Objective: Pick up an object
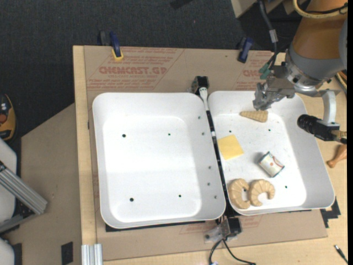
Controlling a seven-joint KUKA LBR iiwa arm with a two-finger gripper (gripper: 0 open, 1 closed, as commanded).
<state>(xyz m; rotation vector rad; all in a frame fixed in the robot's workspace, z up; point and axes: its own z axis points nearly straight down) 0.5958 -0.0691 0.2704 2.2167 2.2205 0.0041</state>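
End effector (pixel 261 105): low in right bin (pixel 309 164), touching cone wafer (pixel 253 115) at far end; finger state indiscernible. Counter (pixel 165 70) board: red print "CHEMCAST GP".

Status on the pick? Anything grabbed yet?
Done: the gripper is down in the right bin, right over the cone. In hand: nothing visibly lifted; the cone lies on the bin floor. Left: grasp and lift. The cheese, can and croissants lie untouched.
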